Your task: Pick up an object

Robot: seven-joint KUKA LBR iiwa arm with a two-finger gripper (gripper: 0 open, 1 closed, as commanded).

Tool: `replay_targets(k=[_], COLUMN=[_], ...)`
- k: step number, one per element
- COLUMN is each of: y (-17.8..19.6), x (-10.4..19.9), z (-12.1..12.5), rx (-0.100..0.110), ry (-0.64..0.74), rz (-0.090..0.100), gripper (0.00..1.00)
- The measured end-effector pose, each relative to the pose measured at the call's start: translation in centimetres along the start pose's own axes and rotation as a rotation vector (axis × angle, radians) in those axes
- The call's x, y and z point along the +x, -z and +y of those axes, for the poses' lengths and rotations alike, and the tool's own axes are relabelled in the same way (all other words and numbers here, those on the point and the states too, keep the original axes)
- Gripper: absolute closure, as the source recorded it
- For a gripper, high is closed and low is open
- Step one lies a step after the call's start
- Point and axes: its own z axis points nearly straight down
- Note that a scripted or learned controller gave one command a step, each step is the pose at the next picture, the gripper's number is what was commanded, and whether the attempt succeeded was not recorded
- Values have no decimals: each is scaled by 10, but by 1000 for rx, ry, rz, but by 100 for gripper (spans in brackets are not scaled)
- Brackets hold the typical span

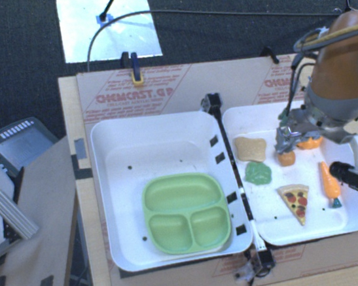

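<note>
- We see the claw (286, 146) low in the right bin (355, 223), in its far half, hanging from the grey arm (341, 76) that comes in from the right.
- Its fingertips are closed round a small orange piece (287, 157), which shows between and just under them; we log it as grasped. We cannot tell whether the piece still touches the bin floor.
- Just right of the claw, partly hidden behind it, lies another orange item (310, 144); what it is, we cannot tell.
- Left of the claw, near it: a tan bread slice (251, 148).
- Left and a little nearer the camera: a green leafy lump (258, 173), just beside the bread.
- Nearer the camera, directly in front of the claw: a pizza slice (296, 200), tip pointing towards the near rim.
- Right of the pizza, in front and to the right of the claw: a carrot (330, 184), lying lengthwise, its lower end bluish.
- Well left of the claw, across the divider, the left bin (118, 180) holds a green tray (186, 212) with three compartments, lying flat in the near half.
</note>
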Motion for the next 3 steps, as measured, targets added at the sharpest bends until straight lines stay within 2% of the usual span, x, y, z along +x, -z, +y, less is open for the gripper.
replay_targets(k=[2, 3], y=[-8, 2], x=[101, 161], z=[19, 17], rx=[1, 1], ry=[0, 0], rz=[0, 0], gripper=[100, 100])
